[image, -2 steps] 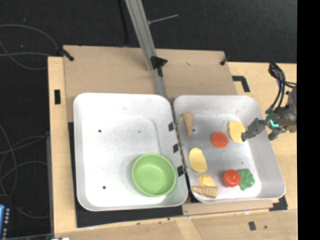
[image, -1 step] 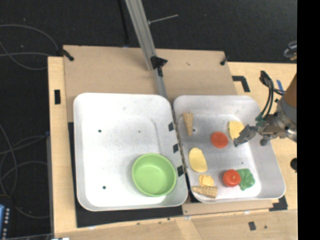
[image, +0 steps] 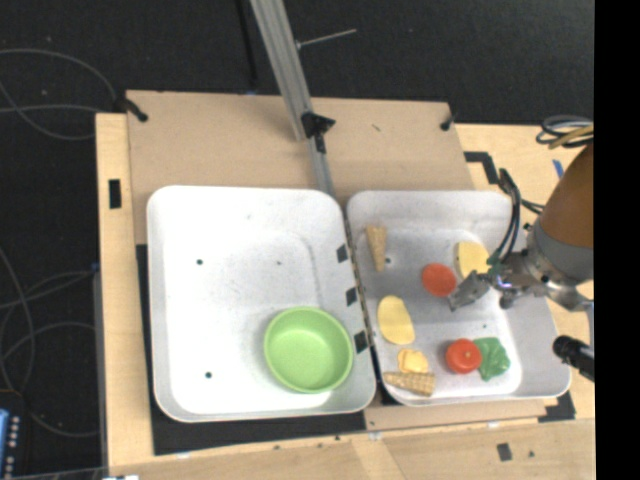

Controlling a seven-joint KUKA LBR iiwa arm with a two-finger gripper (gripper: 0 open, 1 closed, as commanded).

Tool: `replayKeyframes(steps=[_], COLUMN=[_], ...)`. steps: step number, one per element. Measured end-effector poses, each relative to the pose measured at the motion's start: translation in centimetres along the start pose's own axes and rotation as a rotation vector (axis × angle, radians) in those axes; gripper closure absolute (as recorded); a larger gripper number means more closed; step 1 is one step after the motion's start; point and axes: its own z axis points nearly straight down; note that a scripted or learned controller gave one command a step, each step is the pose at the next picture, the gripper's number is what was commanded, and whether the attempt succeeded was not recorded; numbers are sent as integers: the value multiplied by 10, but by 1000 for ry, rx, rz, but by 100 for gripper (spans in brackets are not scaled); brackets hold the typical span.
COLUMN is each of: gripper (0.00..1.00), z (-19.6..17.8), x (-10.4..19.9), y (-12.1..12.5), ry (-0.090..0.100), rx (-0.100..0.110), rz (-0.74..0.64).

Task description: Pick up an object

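Nothing has been picked up yet, as far as the view shows: every item lies on a bin floor, so the whole grasp and lift are left to do. The grey arm with its orange band reaches in from the right and its claw (image: pixel 468 293) hangs low over the right shallow white bin (image: pixel 420 208); whether it is apart or together I cannot tell, since the dark metal blurs against the bin floor. The likeliest target, judging by closeness, is the small round red-orange plastic ball (image: pixel 437 279), which lies just beside the claw tip on its left, perhaps touching it, though not seen to be held. A pale yellow wedge-shaped piece (image: pixel 471 259) lies just above the claw, partly behind the wrist. Further down the bin are a red tomato-like toy (image: pixel 461 355) touching a green leafy toy (image: pixel 491 358), well below the claw. Near the bin's left wall lie a yellow oval toy (image: pixel 396 319), a tan waffle-textured cone (image: pixel 411 380) and a beige stick-like piece (image: pixel 377 246). The left white bin (image: pixel 200 228) carries a lime green plastic bowl (image: pixel 308 348), well apart from the claw.
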Motion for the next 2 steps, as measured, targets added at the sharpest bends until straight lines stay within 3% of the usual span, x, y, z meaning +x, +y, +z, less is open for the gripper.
replayKeyframes(steps=[1, 2], gripper=[0, 100], z=[63, 48], x=[2, 2], y=[1, 3], ry=[0, 1], rx=[0, -10], rz=[1, 6])
